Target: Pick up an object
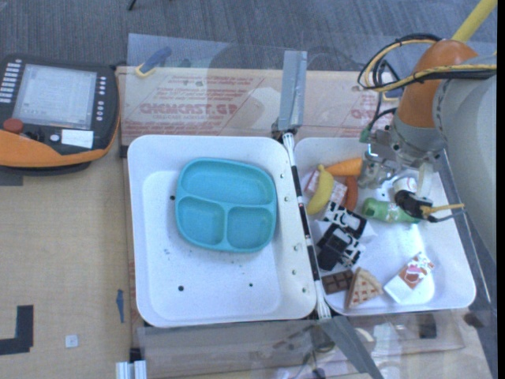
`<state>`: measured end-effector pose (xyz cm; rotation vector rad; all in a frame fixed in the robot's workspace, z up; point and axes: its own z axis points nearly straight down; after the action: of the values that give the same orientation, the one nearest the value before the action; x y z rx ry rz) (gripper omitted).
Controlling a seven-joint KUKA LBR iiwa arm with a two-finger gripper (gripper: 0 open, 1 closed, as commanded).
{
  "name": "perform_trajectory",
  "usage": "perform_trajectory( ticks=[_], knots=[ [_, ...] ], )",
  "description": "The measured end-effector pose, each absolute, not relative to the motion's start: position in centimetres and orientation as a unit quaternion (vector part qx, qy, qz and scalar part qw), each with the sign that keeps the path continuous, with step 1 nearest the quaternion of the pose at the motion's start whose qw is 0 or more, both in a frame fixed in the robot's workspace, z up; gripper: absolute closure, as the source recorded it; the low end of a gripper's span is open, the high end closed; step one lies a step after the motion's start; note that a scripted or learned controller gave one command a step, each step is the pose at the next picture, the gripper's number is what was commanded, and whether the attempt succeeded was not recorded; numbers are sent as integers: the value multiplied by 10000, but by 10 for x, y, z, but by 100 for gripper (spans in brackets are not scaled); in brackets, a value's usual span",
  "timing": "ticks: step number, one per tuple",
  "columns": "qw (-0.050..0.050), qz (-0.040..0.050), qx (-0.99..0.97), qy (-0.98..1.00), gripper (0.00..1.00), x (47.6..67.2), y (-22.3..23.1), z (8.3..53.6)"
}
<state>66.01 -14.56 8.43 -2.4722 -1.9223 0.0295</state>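
My gripper (379, 174) hangs over the back of the right bin (458, 290), just right of an orange carrot (342, 166) and above a green bottle (385, 210). A yellow banana (319, 190) lies at the bin's left wall, with a red-orange piece (341, 192) beside it. A black-and-white patterned object (342, 235) sits in the middle. Nearer the front lie a brown chocolate bar (335, 281), a pizza slice (364, 288) and a white packet with red print (413, 276). I see nothing between the fingers.
The left bin (150, 283) bears a blue divided plate (226, 204). A teach pendant (55, 113) rests on the bench at the far left. A grey divider bar (292, 101) and a clear plastic sheet stand behind the bins.
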Motion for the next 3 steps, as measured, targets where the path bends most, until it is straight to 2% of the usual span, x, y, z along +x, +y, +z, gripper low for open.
perform_trajectory(
  ticks=[1, 2, 3],
  knots=[
    [41, 34, -7360, -6770, 0, 660, -156, 85],
    [-21, 1, -6616, -7498, 0, 654, -137, 86],
    [-15, -13, -6955, -7185, 0, 606, -144, 87]
  ],
)
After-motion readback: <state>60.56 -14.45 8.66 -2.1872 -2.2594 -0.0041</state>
